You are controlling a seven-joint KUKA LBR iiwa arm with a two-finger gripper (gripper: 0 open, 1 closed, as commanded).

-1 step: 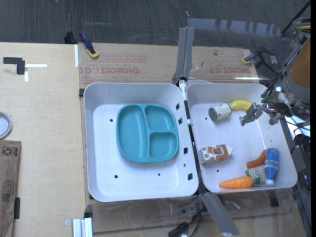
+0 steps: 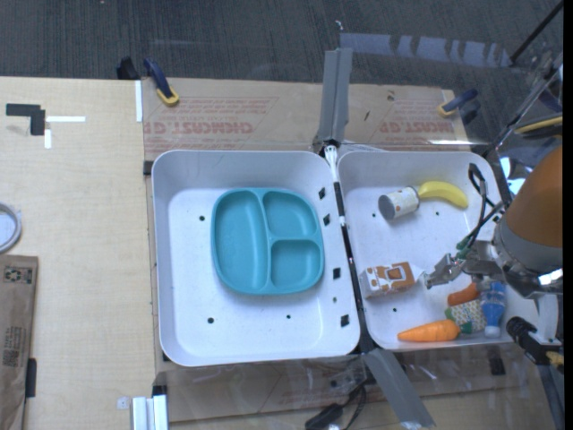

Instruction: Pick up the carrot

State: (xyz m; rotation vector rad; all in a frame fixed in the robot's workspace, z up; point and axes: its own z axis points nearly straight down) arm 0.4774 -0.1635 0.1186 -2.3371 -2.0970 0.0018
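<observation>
Tool (image 2: 445, 271) hovers near carrot (image 2: 429, 332); cardboard (image 2: 215, 119) lettering reads mirrored, illegible.

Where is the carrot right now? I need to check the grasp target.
The carrot lies in the right bin, along its near edge, just below the gripper and beside a small bottle.

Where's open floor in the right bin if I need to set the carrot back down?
Bare floor lies in the middle of the right bin, between the banana with the can and the small carton. The near right corner is crowded: carrot, bottle, gripper.
</observation>
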